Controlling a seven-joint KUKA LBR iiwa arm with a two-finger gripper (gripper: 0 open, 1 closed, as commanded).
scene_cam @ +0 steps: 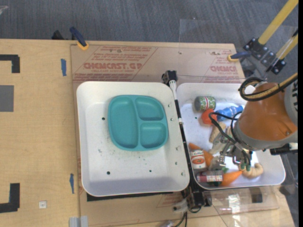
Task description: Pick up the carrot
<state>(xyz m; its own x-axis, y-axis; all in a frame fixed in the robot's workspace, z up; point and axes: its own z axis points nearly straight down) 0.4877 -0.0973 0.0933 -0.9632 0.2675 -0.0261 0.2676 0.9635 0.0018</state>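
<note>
Hovering low in the right bin (279, 171), the tool (226, 159) sits just above the carrot (230, 177); finger spacing can't be told.

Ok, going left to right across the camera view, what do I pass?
Blue tape mark → teal divided plate → green can → carrot → arm's orange band.
</note>
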